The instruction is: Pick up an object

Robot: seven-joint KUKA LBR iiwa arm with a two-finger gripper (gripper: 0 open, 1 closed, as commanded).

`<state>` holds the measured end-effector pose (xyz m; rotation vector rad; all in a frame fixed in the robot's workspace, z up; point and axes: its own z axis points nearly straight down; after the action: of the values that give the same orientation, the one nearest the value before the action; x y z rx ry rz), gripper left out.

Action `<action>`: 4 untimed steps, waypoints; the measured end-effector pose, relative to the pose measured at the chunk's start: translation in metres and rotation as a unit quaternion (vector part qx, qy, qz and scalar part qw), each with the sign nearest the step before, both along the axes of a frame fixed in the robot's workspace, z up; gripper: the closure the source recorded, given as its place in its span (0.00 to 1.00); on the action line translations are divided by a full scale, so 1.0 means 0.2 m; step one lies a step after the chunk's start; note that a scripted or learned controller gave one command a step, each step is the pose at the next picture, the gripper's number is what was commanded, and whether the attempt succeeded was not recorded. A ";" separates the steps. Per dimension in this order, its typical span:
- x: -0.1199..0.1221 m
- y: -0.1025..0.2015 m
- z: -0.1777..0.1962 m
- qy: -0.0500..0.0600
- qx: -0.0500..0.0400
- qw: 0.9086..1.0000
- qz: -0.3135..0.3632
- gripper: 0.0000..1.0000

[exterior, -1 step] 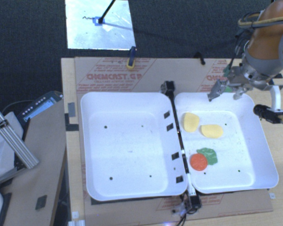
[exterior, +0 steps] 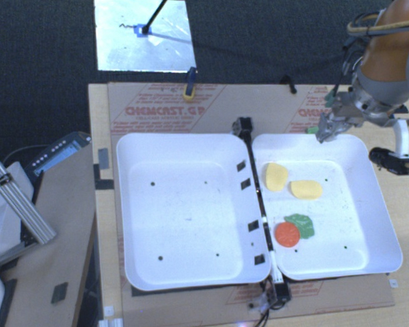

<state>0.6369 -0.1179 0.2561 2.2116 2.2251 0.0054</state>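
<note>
Overhead, tool [exterior: 322, 136] above right bin's [exterior: 376, 187] back rim, 4 items [exterior: 293, 210] mid-bin.

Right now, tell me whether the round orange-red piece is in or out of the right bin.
In: the round orange-red piece lies on the right white bin floor.

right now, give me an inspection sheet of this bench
surface: two shallow white bins side by side on brown cardboard sheet
job's things: two pale yellow soft pieces, round orange-red piece and crumpled green piece, all in right bin
clutter: yellow clip on the cardboard's far edge
grippers: gripper above right bin's far rim, nothing seen held
cables: black cable over shiny foil sheet
surroundings: dark carpet
</note>
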 end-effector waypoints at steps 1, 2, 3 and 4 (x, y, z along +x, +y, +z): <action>0.14 0.52 0.27 -0.002 0.001 1.000 0.004 1.00; 0.12 1.00 0.50 -0.001 0.003 1.000 0.004 1.00; 0.02 1.70 0.77 -0.001 0.004 1.000 0.006 1.00; -0.26 1.77 1.22 -0.002 0.004 1.000 0.002 1.00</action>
<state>0.5849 0.2366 0.4996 2.2090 2.2306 0.0189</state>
